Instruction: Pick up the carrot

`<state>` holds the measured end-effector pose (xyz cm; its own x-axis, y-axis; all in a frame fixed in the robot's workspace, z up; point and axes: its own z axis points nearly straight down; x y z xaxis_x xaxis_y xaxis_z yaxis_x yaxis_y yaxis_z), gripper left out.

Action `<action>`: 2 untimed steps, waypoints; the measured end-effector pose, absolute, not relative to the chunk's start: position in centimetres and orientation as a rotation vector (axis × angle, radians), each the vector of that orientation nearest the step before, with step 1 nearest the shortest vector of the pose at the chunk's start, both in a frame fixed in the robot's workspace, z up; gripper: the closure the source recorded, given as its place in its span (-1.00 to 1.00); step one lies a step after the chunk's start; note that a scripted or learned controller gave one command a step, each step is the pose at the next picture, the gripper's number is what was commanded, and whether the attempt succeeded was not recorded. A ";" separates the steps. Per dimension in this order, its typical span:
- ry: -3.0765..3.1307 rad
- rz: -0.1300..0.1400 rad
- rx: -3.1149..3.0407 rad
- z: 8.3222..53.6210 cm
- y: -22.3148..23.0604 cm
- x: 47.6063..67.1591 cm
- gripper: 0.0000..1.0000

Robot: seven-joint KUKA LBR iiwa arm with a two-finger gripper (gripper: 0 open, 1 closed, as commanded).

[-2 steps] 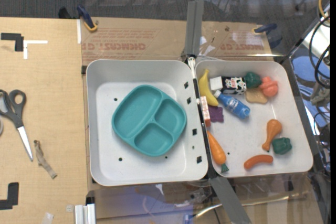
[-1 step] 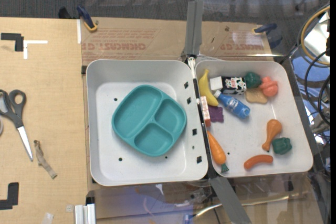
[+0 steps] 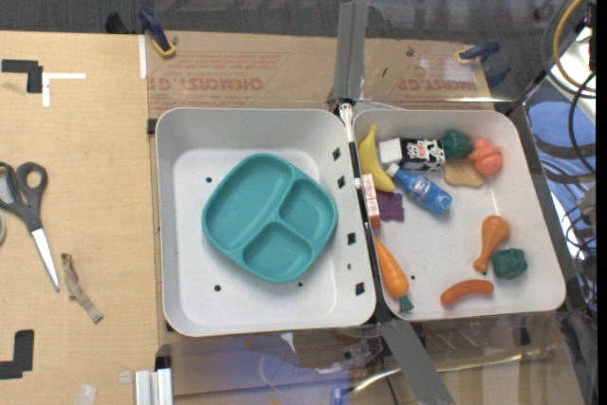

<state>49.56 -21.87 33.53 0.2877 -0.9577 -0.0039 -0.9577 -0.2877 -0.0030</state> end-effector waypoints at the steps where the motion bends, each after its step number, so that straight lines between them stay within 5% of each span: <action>1: 1.502 0.004 -2.754 38.1 -21.2 49.7 1.00; 2: 0.871 0.000 -3.014 29.5 -21.1 57.4 1.00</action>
